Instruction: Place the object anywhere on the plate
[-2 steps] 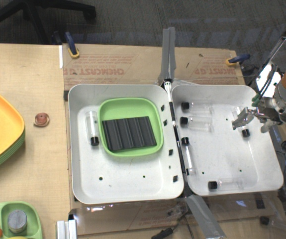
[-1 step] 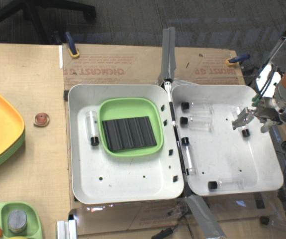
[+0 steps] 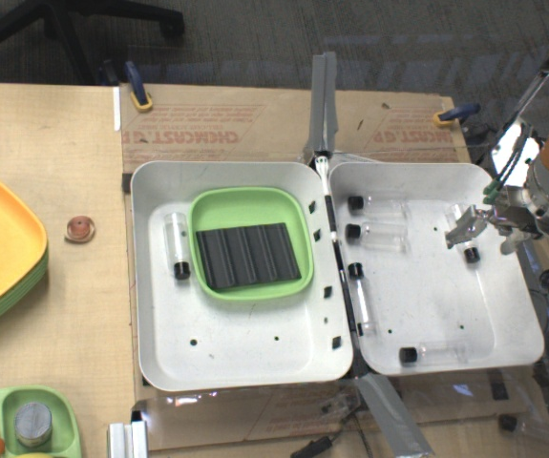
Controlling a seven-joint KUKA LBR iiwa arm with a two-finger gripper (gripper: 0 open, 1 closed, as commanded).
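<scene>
A green square plate (image 3: 251, 197) sits in the left bin (image 3: 236, 361). A dark grey ribbed slab (image 3: 250, 256) lies flat on the plate, covering most of its floor. A clear vial with a black cap (image 3: 176, 242) lies beside the plate's left edge. My gripper (image 3: 489, 236) hangs over the right side of the right bin (image 3: 465, 322), far from the plate. It is open and nothing shows between its fingers. A small black cap (image 3: 472, 253) lies just below its left finger.
Several clear black-capped vials lie in the right bin, two near its back left (image 3: 377, 205) and one at the front (image 3: 431, 354). Yellow plates (image 3: 2, 246), a small red disc (image 3: 80, 227) and a green tray (image 3: 21, 426) stand on the bench to the left.
</scene>
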